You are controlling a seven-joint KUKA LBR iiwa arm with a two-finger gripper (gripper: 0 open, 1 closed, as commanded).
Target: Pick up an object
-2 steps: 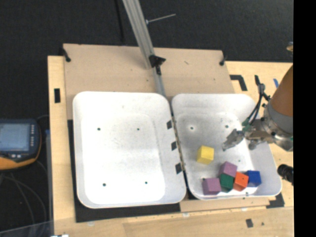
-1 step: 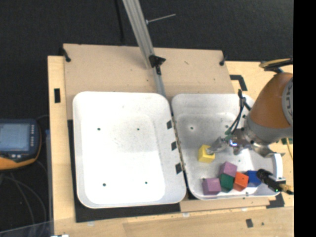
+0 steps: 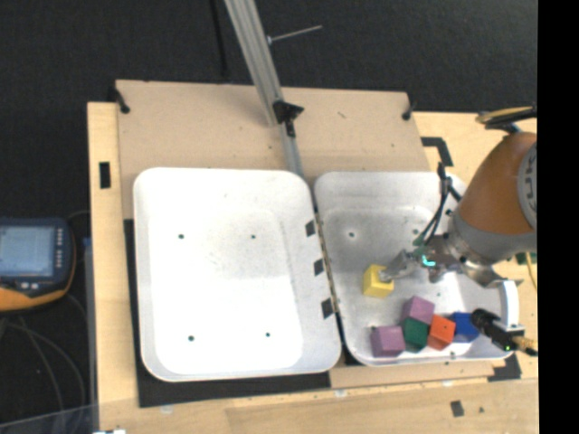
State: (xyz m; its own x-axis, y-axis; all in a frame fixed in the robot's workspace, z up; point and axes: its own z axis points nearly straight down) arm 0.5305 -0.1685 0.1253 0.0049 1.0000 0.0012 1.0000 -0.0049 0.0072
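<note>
I see the yellow block in the right bin, a little left of the bin's middle and lying tilted on the white floor. The gripper is right at the block's one o'clock corner, its grey fingertips meeting the block's upper right edge. From this slanted view I cannot tell whether the fingers are spread or closed, nor whether the block sits between them.

At about five o'clock from the yellow block, a cluster of small blocks lies along the bin's near edge. A mauve block is the closest of them. Just below it sits a green block, with a purple block touching its left side. An orange block lies to the right of the green one, and a blue block is just beyond that, at the far right of the cluster.

The arm comes in from three o'clock, its orange band bulking over the right bin's right edge, with a green light glowing near the wrist.

At nine o'clock from the yellow block, across the divide with its black clips, lies the left bin. Further out at nine o'clock, off the bench, a handheld pendant with a lit screen rests. At twelve o'clock a metal pole slants up from the bench.
</note>
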